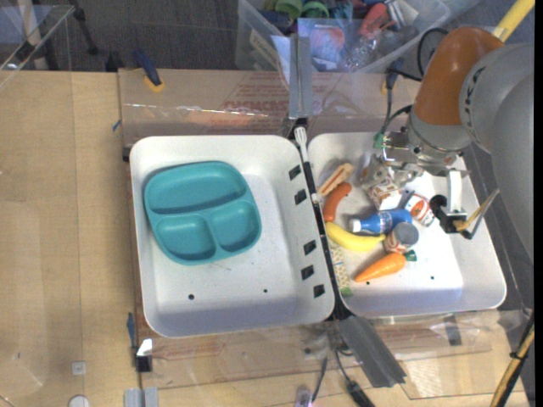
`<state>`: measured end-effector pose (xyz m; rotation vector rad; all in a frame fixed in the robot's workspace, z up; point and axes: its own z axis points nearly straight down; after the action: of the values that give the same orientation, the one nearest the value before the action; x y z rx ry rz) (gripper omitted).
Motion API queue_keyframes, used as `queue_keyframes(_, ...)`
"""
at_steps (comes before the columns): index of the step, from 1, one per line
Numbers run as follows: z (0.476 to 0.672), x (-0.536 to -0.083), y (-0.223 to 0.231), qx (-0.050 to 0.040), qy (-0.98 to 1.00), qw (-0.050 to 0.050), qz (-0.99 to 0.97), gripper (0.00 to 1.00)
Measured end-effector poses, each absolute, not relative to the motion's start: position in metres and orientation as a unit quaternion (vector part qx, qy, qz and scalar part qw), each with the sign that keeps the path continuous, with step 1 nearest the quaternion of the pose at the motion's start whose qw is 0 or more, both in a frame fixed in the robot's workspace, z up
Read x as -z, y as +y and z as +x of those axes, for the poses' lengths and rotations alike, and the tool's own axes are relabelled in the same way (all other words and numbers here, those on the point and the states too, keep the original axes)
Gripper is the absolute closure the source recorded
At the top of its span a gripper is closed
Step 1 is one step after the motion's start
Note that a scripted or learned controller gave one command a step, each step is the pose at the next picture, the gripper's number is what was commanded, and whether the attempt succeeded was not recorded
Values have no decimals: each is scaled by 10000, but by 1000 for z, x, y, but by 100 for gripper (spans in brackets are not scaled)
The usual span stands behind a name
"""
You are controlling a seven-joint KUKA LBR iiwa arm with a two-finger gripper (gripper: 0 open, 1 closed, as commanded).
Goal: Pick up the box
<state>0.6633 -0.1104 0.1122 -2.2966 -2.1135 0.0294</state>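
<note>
- Although the clutter makes it hard to be sure, the box (388,197) seems to be the small white and red piece in the upper middle of the right bin (475,288). It lies just under the gripper (392,175) and is partly hidden by it.
- Whether the gripper is released or clenched cannot be told from this slant. Nothing can be seen held in it.
- The step in hand looks like the final approach and descent onto the box, so the task is at an early stage.
- To do it well, the gripper should come straight down, centred over the box and turned to span its narrower sides. It should close only once it is low enough to catch the body and not just a corner.
- A blue bottle (379,222) lies just beside the box on the near side, with a banana (352,239) and a carrot (380,266) beyond it. A red sausage (336,200) lies to the box's left. A skewed descent could nudge the bottle or pinch it along with the box.
- The left bin (170,308) holds a teal divided plate (201,210), well apart from the work.
</note>
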Motion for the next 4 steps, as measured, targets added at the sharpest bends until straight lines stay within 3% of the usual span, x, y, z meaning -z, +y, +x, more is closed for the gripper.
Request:
queue_keyframes(1, 663, -112, -110, -95, -6773, 101, -7356, 0)
queue_keyframes(2, 622, -138, -132, 2, -7948, 8, -6068, 0)
queue_keyframes(3, 670, -90, -143, 26, -8026, -32, -5965, 0)
queue_keyframes(4, 668, -89, -103, 25, -7080, -25, -7062, 0)
